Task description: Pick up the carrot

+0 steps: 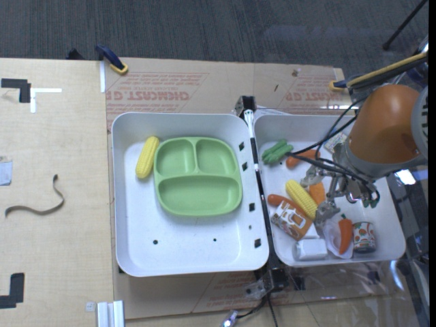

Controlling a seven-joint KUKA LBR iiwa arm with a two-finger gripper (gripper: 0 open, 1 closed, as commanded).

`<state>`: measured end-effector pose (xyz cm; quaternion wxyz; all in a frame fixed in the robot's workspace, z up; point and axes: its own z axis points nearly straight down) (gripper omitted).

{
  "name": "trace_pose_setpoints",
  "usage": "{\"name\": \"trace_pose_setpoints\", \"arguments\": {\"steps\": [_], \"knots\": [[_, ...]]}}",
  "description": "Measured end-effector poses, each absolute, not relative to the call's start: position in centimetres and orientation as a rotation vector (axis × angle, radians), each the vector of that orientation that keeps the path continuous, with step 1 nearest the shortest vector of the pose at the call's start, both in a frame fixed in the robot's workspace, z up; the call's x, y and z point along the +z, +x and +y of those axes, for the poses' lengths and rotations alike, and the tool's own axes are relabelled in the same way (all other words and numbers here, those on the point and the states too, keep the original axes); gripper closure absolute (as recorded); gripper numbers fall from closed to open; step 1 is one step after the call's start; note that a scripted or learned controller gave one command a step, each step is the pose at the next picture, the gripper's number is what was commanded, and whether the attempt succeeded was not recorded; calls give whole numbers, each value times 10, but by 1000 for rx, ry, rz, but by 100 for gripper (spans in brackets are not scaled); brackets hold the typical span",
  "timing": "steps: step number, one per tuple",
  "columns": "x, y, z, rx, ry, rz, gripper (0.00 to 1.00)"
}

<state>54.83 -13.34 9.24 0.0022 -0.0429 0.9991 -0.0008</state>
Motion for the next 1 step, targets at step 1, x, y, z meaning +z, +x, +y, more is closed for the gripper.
{"name": "trace_pose_setpoints", "arguments": {"steps": [1], "knots": [[102, 550, -134, -7, -137, 3129, 100]]}}
